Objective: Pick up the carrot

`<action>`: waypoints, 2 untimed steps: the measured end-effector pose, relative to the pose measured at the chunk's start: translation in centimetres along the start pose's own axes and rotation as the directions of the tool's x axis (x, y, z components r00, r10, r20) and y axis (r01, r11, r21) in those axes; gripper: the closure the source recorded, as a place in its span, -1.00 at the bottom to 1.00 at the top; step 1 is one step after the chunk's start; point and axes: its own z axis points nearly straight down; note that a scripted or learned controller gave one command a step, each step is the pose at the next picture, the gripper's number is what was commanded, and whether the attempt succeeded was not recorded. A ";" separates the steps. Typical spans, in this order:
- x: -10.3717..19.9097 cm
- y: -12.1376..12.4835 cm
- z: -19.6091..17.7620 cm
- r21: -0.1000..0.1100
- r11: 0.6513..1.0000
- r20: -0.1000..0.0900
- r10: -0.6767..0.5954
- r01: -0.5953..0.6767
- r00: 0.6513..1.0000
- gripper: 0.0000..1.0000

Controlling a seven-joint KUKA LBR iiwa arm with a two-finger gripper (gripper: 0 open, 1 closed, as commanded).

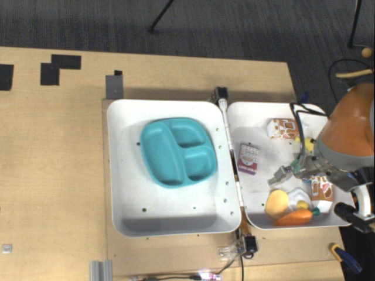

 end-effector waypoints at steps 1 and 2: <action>1.3 0.4 7.3 -0.003 0.992 0.000 -0.123 0.123 0.992 -1.00; 1.3 0.8 6.1 -0.014 0.992 0.005 -0.125 0.125 0.992 1.00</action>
